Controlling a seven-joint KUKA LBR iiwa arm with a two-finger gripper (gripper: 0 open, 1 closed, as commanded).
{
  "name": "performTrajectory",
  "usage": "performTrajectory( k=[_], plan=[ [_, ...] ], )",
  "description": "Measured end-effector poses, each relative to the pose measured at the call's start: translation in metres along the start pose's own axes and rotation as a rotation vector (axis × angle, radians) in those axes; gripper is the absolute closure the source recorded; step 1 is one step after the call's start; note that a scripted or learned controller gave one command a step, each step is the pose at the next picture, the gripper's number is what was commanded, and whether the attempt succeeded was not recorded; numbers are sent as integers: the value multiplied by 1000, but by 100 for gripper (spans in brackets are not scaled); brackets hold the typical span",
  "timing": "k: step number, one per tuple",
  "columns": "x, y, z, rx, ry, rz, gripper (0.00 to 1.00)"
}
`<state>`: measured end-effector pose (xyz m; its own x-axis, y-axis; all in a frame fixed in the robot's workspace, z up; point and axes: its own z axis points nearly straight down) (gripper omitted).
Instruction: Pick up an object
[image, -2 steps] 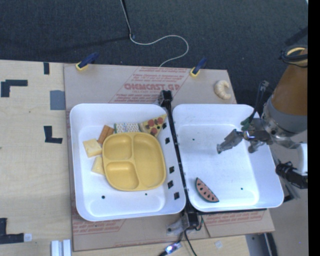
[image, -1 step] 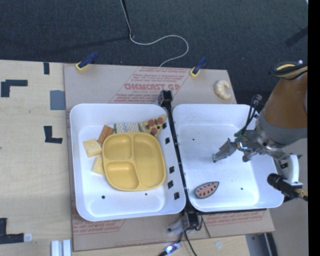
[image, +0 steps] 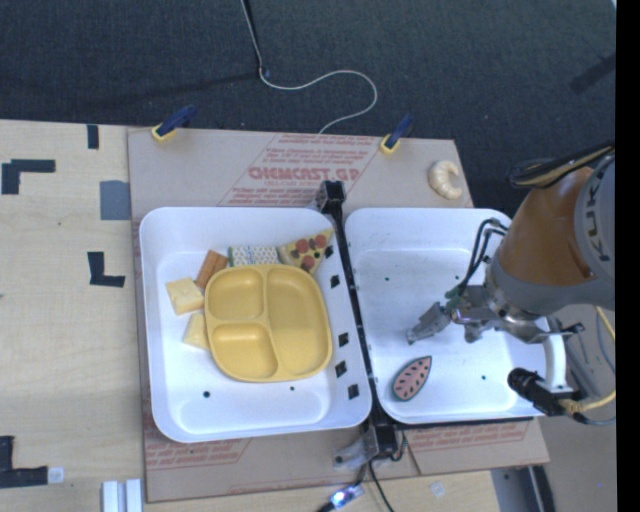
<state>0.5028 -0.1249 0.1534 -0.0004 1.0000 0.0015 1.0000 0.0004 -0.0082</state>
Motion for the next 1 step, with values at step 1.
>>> performTrajectory(
  k=[1],
  plan=[
    [3,3,64,1,1,-1,0]
  ],
)
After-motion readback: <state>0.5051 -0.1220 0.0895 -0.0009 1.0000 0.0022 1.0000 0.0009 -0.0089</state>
